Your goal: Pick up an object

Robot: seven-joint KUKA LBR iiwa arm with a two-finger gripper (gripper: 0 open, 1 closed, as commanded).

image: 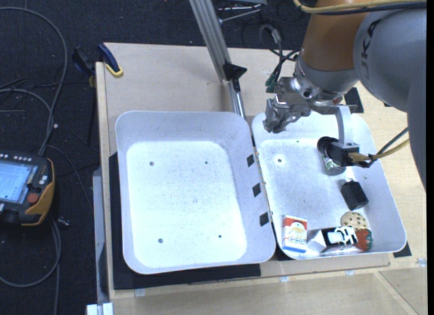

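Nearest to the camera lies a small carton, red, white and blue, flat on the floor of the bin that holds all the loose things. I take this carton as the landmark. Just beside it, toward the view's right, lies a black-and-white packet, and beyond that packet a small red piece rests against the bin wall. A round speckled biscuit-like thing sits a little farther from the camera than the packet, and a small black block lies farther again. On the carton's other side, across the two rims, the second bin shows a bare white floor. Both bins stand on the pale bench.

The end effector hangs well apart from the carton, over the far corner of the same bin, and nothing is seen in it. Whether it is spread or pressed together I cannot tell, because it is blurred.

The carton seems the best choice for the pick. It looks light and rather stiff, but thin card can be crushed by a hard squeeze. Its printed faces may be smooth and a little slippery. I would take it across the two long edges, near the middle. The packet lies close on one side, so the approach there needs care.
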